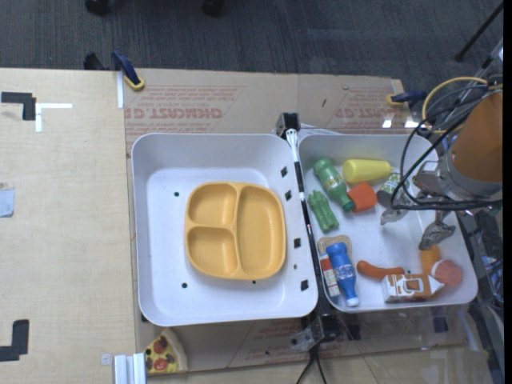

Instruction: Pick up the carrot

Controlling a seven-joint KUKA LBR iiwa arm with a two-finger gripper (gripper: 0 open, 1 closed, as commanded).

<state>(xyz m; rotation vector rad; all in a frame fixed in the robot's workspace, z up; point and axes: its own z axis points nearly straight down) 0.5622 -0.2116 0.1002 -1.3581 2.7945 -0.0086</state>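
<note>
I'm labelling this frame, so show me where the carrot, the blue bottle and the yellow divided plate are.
carrot [430, 258]: camera view, middle of its orange body.
blue bottle [342, 270]: camera view, on its blue body.
yellow divided plate [194, 232]: camera view, on its left rim.

Wooden bench [56, 254], cardboard sheet [208, 106], two white bins [152, 238] side by side

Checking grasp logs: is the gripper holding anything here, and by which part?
Nothing held. The gripper is open above the right bin, fingers bare. The carrot lies just below one finger, ungripped.
</note>
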